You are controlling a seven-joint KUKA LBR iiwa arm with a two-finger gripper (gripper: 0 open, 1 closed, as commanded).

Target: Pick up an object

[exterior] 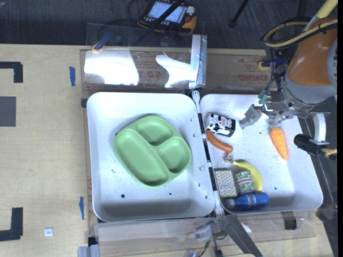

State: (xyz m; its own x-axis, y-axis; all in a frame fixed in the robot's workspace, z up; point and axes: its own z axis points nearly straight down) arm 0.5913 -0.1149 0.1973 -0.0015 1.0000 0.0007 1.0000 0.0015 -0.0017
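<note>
The gripper point(261, 111) hangs over the right bin point(305, 197) at the frame's right; I cannot tell whether it grips anything. Just below it lies the carrot point(278, 142), likely a light, stiff, smooth toy, best pinched across its thick upper end

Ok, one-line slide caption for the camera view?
Gripper hovers over right bin near carrot; green divided plate in left bin.

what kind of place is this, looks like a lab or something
Probably a robot grasping test bench: two white bins side by side, a green divided plate in one, toy food such as a carrot in the other, and the arm's claw overhead.
</note>
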